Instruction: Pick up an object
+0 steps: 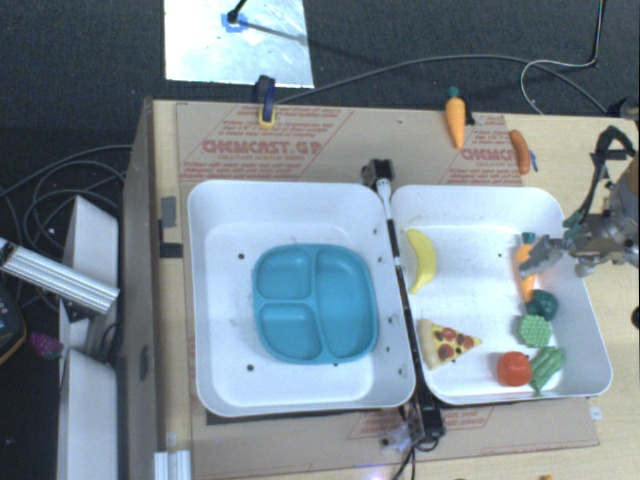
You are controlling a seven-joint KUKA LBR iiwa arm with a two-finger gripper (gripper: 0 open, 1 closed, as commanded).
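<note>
Several toy foods lie in the right bin (585, 328) — light, stiff, slick plastic. Gripper (535, 253) hovers at the orange carrot (524, 273); fingers' spread unclear. Grasp its middle, across the width.

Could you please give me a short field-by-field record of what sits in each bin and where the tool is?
left bin: white shallow bin holding a blue divided plastic plate
right bin: yellow toy banana, toy pizza slice, red toy tomato, green toy vegetables
tool: grey two-finger tool over the right bin's right side, beside an orange toy piece
bench: two orange toy carrots behind the bins
</note>
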